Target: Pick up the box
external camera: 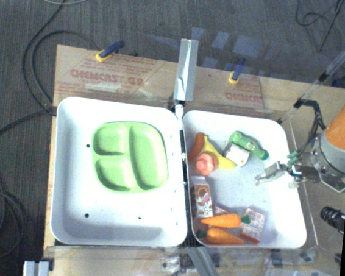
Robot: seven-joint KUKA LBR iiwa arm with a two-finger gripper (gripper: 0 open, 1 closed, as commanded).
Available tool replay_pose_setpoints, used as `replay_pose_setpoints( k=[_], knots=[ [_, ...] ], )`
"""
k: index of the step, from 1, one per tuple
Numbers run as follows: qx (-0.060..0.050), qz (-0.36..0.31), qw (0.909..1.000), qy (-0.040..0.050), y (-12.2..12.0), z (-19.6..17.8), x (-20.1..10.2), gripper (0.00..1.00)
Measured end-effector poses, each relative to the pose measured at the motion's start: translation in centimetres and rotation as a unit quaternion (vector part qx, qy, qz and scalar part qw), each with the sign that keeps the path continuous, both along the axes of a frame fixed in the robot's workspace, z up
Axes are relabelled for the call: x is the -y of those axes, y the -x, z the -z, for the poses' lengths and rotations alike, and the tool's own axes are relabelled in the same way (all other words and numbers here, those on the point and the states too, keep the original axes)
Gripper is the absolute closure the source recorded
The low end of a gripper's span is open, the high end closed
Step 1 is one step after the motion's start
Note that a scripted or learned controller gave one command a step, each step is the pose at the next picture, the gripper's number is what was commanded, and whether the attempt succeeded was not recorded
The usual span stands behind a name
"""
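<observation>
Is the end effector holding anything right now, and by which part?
Nothing held: the end effector hangs over bare bin floor, apart from the box.

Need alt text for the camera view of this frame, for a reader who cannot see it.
The gripper hovers over the right bin, apart from the small brown box lying beside two carrots, a banana and a green bottle. The left bin holds a green divided tray.

The arm (pixel 343 135) shows a rounded orange band above a pale grey wrist section with a darker ring beneath it. A thin black cable (pixel 313 115) loops beside the wrist. The end effector (pixel 271 173) is slim, silvery metal with a small green patch near its base.
</observation>
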State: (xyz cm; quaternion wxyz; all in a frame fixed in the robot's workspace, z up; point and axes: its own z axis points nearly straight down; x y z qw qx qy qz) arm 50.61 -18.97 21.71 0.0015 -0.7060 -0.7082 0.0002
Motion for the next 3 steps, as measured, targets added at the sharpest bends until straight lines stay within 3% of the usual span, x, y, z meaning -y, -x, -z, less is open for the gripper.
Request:
replay_pose_setpoints(
  k=[1,2,3],
  knots=[
    [0.002,0.019,0.9998,0.0003,1.92,12.28,1.29,0.00],
    [0.008,0.025,0.9997,0.0046,1.93,12.62,0.85,0.00],
    [0.006,0.052,0.9986,0.0033,1.72,12.45,0.56,0.00]
  ],
)
